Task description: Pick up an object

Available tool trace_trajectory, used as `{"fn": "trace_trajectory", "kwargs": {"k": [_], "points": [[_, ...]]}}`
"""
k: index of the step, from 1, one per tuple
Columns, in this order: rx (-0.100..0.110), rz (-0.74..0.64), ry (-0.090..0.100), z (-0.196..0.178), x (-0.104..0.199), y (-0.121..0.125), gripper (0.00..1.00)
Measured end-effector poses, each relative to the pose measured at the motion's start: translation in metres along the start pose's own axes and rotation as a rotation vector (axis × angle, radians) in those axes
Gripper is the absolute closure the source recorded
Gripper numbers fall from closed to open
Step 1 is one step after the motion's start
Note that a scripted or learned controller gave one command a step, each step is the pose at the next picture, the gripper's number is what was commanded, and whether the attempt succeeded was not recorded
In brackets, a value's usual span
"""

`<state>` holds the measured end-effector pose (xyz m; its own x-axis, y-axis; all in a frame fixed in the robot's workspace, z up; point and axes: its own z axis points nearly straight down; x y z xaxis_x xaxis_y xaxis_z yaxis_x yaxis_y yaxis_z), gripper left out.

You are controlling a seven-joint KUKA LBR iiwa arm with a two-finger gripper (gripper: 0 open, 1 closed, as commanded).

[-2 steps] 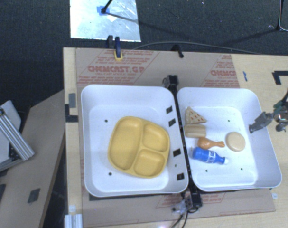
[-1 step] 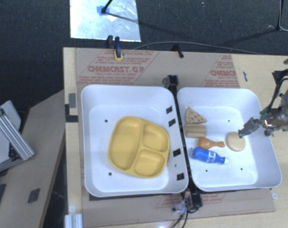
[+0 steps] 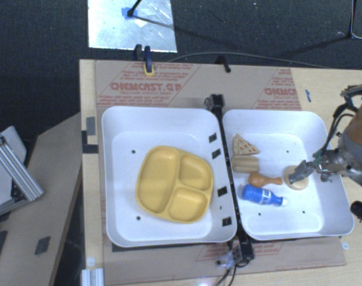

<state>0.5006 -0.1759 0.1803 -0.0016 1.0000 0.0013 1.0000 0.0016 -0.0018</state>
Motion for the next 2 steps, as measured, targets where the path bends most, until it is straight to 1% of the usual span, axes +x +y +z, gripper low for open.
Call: {"fn": "trace_trajectory", "kwargs": {"k": [1, 2], "points": [[0.001, 0.001, 0.000, 0.060, 0.000, -0.007, 0.00], [-0.004, 0.000, -0.002, 0.046, 0.000, -0.006, 1.00]]}}
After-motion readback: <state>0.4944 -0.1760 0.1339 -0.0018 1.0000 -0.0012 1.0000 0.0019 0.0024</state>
